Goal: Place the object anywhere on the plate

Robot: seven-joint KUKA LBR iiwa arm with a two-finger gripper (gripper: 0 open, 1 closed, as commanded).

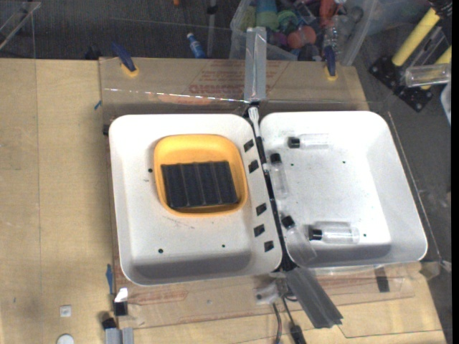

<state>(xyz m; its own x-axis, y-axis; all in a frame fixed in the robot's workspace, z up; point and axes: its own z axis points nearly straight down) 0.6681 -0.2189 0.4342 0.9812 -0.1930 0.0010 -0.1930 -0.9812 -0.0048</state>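
Two shallow white bins sit side by side on a wooden bench [43, 192]. In the left bin [129, 192] an orange plate [166, 149] with rounded corners lies towards the far side, roughly midway between left and right. A black ribbed block [199, 184], rectangular with grooves running near to far, rests flat on the plate. It covers the plate's middle and near part, and an orange rim shows on all sides, widest at the far edge.

The right bin [373, 163] holds three small clear tubes with black caps. One tube [307, 142] lies near the far left corner. A second tube [333, 232] lies close to the near wall. A third tube [276, 174] lies against the left wall, beside the seam where the bins meet. Black marks run along that seam.

Beyond the bins, at the far edge of the bench, stands a clear tub of coloured toys [301, 6]. A yellow bar [419, 31] slants at the far right.

How wide the gripper stands cannot be told.
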